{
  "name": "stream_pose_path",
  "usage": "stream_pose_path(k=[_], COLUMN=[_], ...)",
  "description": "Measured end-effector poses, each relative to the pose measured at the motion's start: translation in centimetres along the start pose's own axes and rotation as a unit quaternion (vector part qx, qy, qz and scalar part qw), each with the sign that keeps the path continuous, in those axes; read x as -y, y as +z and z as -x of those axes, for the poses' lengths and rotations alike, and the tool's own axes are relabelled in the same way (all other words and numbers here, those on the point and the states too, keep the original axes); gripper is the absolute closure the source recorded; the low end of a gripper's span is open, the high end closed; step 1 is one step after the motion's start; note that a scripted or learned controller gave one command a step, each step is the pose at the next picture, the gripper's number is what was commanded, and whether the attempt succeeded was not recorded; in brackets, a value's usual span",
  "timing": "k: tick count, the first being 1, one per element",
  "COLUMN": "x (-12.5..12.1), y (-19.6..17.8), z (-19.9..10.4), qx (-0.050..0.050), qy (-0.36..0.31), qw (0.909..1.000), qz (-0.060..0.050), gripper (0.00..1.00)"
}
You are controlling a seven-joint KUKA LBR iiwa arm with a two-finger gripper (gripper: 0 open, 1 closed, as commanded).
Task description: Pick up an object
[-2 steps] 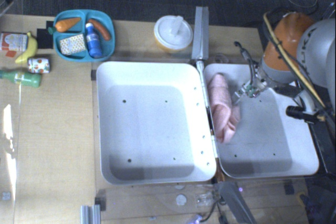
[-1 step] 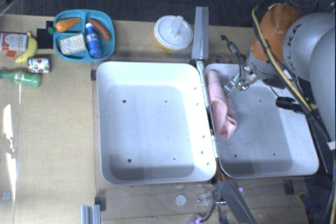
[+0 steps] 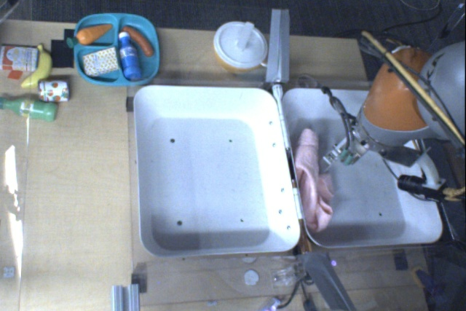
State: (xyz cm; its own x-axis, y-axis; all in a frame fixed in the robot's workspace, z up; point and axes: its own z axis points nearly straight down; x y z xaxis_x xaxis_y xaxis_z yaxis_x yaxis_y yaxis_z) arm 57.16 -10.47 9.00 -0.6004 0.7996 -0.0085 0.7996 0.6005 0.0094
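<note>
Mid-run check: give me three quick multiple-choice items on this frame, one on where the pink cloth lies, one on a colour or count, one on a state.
1. Where does the pink cloth lie?
A. left bin
B. right bin, along its left wall
C. on the bench

2. What colour is the divided tray at the bench's back left?
A. blue
B. red
C. white

3. How does the gripper stand to the cloth?
A. lifting it clear of the bin
B. just right of it, cloth lying on the bin floor
C. over the left bin

Answers: 1 B, it lies inside the right bin against the divider; 2 A, its rim is blue; 3 B, the cloth lies flat beside the gripper.
</note>
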Motion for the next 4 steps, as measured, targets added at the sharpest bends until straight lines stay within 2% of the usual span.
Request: stream_pose_path(k=[1, 2, 3, 4], x=[-4.7, -1.5, -0.8, -0.8], y=[0.2, -8.7, -0.3, -0.3], z=[2.4, 5.5, -0.6, -0.6], qx=[-0.001, -0.002, -0.002, -0.002], qy=[0.157, 0.221, 0.173, 0.174], qw=[0.9876, 0.9752, 0.9849, 0.9848], qz=[-0.001, -0.004, -0.002, -0.002], gripper=[0.00, 0.00, 0.00, 0.00])
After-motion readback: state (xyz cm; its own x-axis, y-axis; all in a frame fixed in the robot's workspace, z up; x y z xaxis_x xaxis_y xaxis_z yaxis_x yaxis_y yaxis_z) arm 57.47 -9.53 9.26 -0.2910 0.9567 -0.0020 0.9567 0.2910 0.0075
